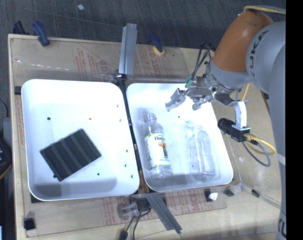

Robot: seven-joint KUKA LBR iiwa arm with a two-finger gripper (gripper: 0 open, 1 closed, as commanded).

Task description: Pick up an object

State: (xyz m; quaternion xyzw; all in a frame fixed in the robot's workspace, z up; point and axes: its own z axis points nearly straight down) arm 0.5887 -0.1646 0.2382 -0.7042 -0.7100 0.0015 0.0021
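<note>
Two clear plastic bottles lie in the right bin [221,134]. One bottle [156,146] has a white and orange label and lies at the bin's left side. The other, an unlabelled clear bottle [201,154], lies at the bin's right side. My gripper [185,99] hovers over the far part of the right bin, above and beyond both bottles, its fingers spread open with nothing between them. A dark ribbed rectangular block [70,154] lies in the left bin [36,99].
A metal divider bar [127,49] stands behind the seam between the bins. Blue clamps [41,34] hold the board's far edge. A black cable and fitting [234,129] hang off the arm at the right bin's right edge.
</note>
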